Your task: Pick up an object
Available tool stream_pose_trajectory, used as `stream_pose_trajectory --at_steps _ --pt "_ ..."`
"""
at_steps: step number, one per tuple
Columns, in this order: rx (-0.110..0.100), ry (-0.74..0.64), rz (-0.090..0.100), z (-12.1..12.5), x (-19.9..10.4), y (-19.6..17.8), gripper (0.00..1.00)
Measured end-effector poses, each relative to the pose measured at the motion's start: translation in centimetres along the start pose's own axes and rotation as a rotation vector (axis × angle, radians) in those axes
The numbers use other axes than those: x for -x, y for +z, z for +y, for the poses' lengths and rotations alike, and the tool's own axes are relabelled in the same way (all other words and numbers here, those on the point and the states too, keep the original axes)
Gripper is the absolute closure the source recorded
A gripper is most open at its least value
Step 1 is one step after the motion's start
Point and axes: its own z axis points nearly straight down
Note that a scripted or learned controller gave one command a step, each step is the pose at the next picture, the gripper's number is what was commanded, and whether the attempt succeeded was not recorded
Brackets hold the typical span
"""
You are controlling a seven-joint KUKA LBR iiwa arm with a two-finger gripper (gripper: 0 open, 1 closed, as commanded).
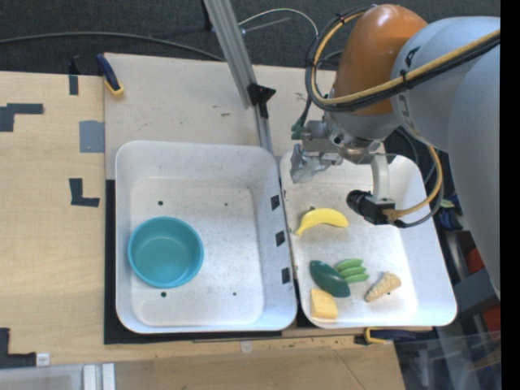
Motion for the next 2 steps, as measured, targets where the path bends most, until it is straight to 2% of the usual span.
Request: stream_pose_trajectory --at_steps 1,2 --pt "-0.002 0.0 0.0 -3.6 -5.1 0.4 1.0" --pt "-0.001 0.0 -0.001 -5.6 -9.0 0.6 1.0"
